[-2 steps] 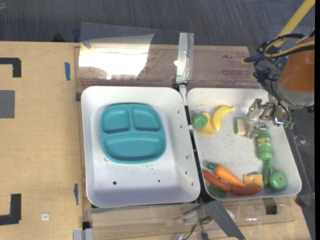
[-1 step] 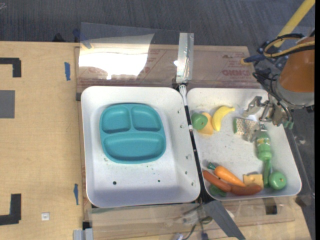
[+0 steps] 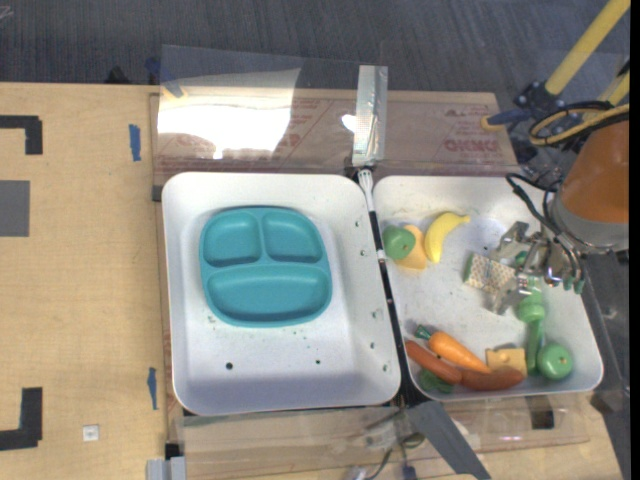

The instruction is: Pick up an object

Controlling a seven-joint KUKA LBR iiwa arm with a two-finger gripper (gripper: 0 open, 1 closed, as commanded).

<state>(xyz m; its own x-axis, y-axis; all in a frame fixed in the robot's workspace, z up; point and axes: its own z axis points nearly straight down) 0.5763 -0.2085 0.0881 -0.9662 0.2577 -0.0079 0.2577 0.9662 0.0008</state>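
Observation:
The right bin (image 3: 590, 353) holds several toy foods. A yellow banana (image 3: 441, 234) lies beside a green pepper (image 3: 399, 244) at the far left of that bin. An orange carrot (image 3: 452, 348), a red chili (image 3: 434, 364) and a brown sausage (image 3: 492, 379) lie along the near edge, with a yellow block (image 3: 506, 358) and a green apple (image 3: 556, 361) to their right. My gripper (image 3: 520, 273) hangs low over the middle of the right bin, next to a speckled tan piece (image 3: 488, 271) and just above a green stalk-like toy (image 3: 532, 314).
The left bin (image 3: 190, 368) carries a teal divided plate (image 3: 265, 266). A metal divider (image 3: 381, 258) separates the bins. The orange-banded arm (image 3: 600, 183) comes in from the right over the right bin's far corner, with cables beside it.

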